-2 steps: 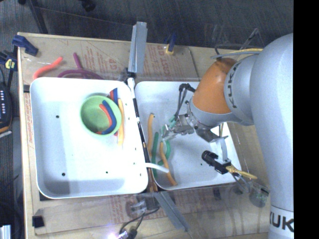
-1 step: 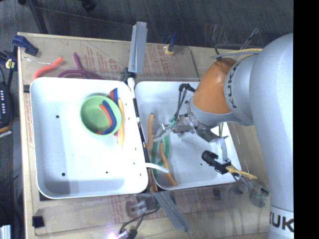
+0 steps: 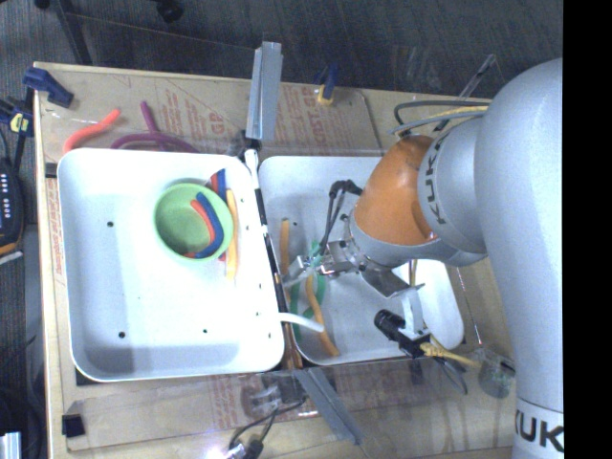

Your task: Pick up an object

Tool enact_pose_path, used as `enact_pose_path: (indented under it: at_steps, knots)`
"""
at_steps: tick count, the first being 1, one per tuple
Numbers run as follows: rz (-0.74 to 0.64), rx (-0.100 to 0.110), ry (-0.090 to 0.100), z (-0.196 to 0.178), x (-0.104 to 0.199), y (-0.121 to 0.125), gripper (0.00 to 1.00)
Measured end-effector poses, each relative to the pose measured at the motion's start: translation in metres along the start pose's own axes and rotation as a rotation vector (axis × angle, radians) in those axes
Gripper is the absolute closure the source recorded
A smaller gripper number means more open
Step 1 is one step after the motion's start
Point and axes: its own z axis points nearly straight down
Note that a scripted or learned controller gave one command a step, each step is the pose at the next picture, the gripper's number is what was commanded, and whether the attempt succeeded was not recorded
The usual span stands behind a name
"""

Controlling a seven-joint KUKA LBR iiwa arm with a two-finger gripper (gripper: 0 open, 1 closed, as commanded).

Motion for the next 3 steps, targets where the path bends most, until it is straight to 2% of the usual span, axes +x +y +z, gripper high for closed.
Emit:
enact_pose_path:
  at_steps: [1,2,3]
  knots:
    - [-0.009,0.007,0.003,-0.009,0.001,0.0,1.0]
    - [-0.044,0.02,0.016,-0.12,0.03,0.05,1.0]
    - [-0.043,0.021,0.016,-0.12,0.03,0.05,0.0]
